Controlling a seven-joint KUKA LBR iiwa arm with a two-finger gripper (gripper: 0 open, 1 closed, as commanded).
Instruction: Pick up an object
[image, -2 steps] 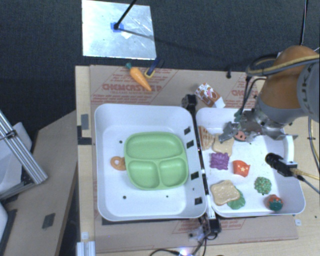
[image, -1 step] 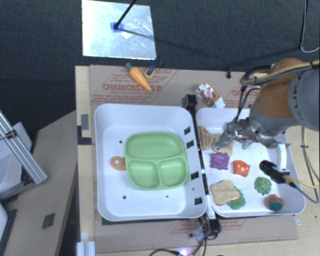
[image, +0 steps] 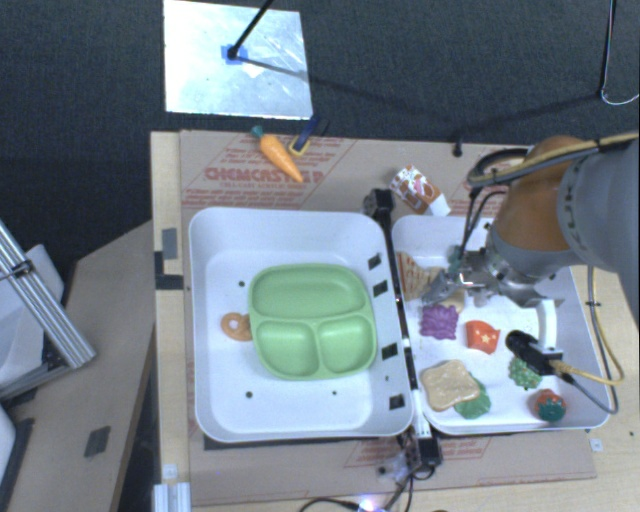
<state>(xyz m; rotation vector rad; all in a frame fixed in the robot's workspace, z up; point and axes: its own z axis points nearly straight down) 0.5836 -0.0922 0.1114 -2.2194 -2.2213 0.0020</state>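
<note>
Glossy white bins — smooth green compartment tray, knobbly purple grapes.

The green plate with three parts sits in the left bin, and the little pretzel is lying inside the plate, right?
Not quite. The camera view shows the green plate in the left bin, but the pretzel lies on the bin floor beside the plate's left edge, not inside it.

One fixed camera is looking down at a slant from above the bench, taking in the left bin and the right bin at middling range, with the arm reaching in from three o'clock.
</note>
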